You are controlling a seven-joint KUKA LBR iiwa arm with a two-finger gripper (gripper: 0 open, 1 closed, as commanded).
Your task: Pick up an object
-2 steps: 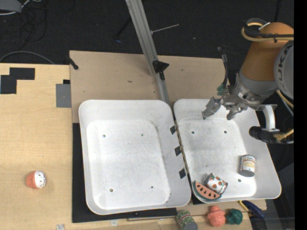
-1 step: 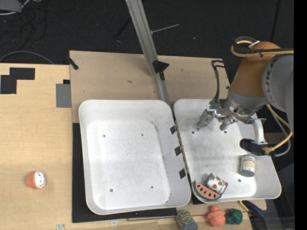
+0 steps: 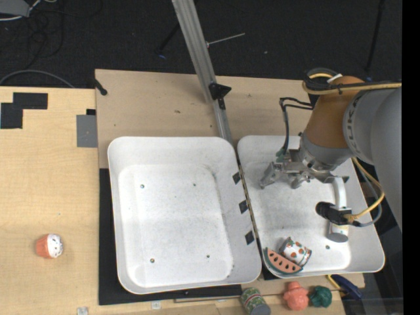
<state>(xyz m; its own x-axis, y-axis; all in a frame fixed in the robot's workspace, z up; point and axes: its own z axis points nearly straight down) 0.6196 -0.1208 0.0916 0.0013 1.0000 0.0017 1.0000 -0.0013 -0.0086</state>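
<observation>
Nearest, in the front corner of the right bin [image 3: 270,216], take as target the watermelon slice toy [image 3: 282,263] or the small white and red toy [image 3: 297,250] just beside it, both close to the bin wall. Farther back, bring the end effector [image 3: 287,174] from above the bare middle of this bin forward, centre over one toy only, then descend straight. Cannot tell whether open or closed now, so better to open wide before going down.
</observation>
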